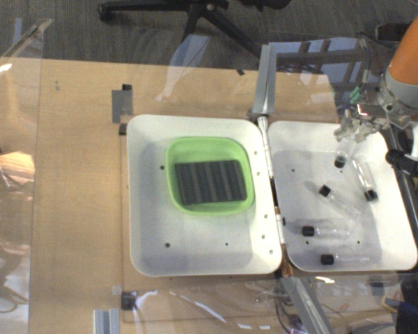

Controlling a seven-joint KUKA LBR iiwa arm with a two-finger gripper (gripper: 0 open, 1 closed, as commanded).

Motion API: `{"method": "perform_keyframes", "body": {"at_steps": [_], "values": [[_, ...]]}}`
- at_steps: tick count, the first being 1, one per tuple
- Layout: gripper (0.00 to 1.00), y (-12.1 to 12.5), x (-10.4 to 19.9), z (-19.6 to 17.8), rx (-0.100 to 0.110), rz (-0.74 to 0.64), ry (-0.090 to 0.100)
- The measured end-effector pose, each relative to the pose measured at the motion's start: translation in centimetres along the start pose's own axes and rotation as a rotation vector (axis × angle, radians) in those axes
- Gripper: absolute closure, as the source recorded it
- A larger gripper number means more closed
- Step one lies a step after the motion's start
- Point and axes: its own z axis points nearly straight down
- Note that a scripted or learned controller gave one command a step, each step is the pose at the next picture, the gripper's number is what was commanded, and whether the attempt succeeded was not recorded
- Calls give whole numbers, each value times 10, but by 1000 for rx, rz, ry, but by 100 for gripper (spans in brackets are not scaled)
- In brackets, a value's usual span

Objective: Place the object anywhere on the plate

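Gripper (350, 125) grasps clear tube (344, 148), its long axis near vertical, black cap (340, 162) downward.

Arm (412, 61) at right, claw (350, 127) lowered

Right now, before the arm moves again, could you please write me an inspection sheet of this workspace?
Surface: wooden bench bearing two white bins, left bin and right bin.
Job's things: green plate with a dark ribbed centre in the left bin; clear tubes with black caps in the right bin.
Clutter: nothing seen.
Grippers: gripper over the right bin's far edge.
Cables: wires below the bins.
Surroundings: office chair base on carpet.
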Motion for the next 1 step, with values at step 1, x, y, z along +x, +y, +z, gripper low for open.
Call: {"method": "perform_keyframes", "body": {"at_steps": [1], "values": [[0, 0, 0, 0, 0, 0, 0]]}}
